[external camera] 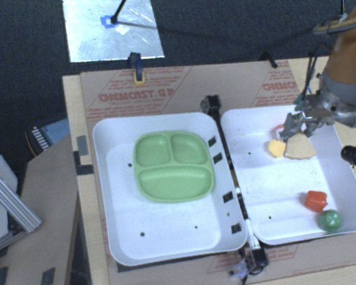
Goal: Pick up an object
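In the right bin [344,171] lie a small yellow piece [276,148] and, touching its right side, a flat beige piece [301,151]. A red object [315,200] and a green ball [330,220] sit close together near the bin's front right corner. My gripper [294,126] hangs over the back of the right bin, just above and slightly behind the yellow and beige pieces. Nothing shows as lifted from the bin floor.
The left bin [121,234] holds a green divided plate [172,166]. A black clamp strip [226,165] runs between the two bins. My arm [351,68] comes in from the right over the right bin's far corner.
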`<state>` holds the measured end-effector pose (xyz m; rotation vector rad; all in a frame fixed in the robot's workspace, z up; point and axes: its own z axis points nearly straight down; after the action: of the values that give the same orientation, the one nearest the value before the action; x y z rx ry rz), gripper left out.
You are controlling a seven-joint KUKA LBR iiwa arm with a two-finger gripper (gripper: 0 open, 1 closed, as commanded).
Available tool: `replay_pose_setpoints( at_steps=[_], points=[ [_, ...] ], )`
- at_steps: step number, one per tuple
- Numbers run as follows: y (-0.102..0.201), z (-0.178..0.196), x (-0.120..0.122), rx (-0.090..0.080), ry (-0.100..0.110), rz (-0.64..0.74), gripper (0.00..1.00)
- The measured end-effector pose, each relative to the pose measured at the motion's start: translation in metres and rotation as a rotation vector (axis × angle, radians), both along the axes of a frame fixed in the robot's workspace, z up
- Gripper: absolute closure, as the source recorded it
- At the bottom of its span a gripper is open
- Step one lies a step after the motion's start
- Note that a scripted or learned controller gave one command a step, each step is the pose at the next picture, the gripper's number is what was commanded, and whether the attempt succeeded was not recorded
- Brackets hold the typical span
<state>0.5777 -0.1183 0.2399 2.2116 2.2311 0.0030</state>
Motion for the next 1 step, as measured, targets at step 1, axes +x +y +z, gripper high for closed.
replay_pose_setpoints(
  at_steps=[1],
  points=[
    [0.0437, -0.0043, 0.0030, 0.000, 0.000, 0.000, 1.00]
  ],
)
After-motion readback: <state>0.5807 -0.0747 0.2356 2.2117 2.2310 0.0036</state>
